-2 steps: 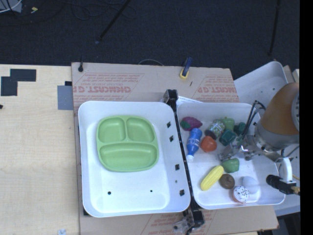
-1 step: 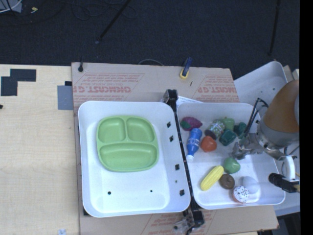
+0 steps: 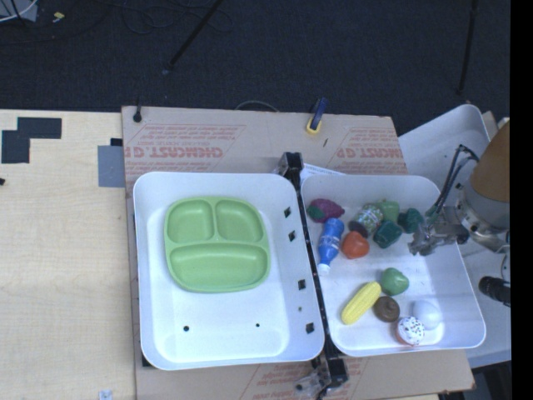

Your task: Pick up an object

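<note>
While the arm reaches in from three o'clock, its gripper hangs over the three o'clock side of the right bin. Whether its jaws stand wide or narrow I cannot tell, and nothing shows between them. Loose objects fill that bin: a purple piece toward eleven o'clock, a blue bottle just below it, and a red piece touching the bottle. Dark green pieces lie near twelve o'clock, just beside the gripper. Toward six o'clock lie a yellow corn cob, a green piece, a brown round piece and a white ball. Over in the left bin, a green divided plate sits toward twelve o'clock.
</note>
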Robot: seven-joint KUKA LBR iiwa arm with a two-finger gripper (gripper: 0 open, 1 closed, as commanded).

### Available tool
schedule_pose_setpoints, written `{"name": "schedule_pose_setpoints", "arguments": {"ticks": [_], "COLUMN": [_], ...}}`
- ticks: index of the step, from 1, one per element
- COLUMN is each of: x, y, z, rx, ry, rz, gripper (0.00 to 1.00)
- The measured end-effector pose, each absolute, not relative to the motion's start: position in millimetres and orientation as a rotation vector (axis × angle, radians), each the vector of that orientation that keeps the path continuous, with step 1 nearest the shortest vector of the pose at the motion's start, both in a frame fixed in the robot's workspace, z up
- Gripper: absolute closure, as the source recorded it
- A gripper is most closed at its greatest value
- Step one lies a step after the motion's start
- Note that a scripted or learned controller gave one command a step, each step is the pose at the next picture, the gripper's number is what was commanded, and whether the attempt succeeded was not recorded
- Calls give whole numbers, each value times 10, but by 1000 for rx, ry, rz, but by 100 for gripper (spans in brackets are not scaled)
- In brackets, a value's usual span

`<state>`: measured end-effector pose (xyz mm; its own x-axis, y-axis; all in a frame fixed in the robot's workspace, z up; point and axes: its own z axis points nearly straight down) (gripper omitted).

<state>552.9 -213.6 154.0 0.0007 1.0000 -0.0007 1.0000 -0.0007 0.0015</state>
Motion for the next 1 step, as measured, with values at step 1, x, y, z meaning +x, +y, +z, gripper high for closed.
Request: {"name": "schedule_pose_setpoints", "arguments": {"ticks": [1], "x": [5556], "y": [-2143], "z": [2177], "rx": [2218], "ry": [2219], "rz": [3], "gripper": [100]}}
